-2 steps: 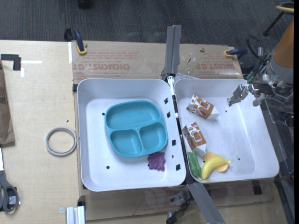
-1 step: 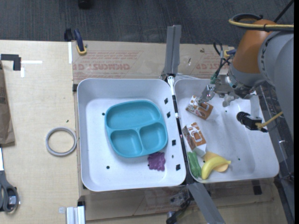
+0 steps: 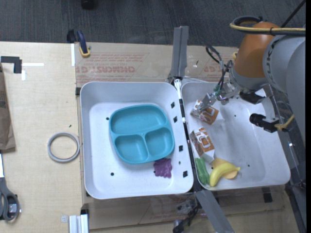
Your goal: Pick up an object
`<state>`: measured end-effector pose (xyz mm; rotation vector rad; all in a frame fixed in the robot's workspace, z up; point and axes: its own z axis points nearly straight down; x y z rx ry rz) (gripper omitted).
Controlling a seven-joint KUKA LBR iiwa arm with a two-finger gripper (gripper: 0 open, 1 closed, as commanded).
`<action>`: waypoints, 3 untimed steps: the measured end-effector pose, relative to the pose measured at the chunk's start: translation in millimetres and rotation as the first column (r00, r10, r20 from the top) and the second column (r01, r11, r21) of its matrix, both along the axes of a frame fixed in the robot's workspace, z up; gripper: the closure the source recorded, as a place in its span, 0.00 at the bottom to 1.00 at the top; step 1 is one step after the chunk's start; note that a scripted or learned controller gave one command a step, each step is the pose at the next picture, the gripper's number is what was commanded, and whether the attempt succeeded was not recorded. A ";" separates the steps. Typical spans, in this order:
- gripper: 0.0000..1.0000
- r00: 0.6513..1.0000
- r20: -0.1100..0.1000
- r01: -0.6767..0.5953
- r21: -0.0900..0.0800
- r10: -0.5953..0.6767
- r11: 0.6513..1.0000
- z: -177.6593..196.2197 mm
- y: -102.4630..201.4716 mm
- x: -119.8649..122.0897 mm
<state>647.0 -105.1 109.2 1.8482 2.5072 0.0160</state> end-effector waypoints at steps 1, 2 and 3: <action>0.00 0.999 0.009 -0.052 0.002 0.052 0.999 -0.2 -2.1 -9.4; 0.00 0.920 0.005 -0.391 -0.009 0.391 0.920 -0.6 -1.6 -31.8; 0.00 0.929 0.000 -0.369 -0.011 0.369 0.929 -3.0 2.5 -52.0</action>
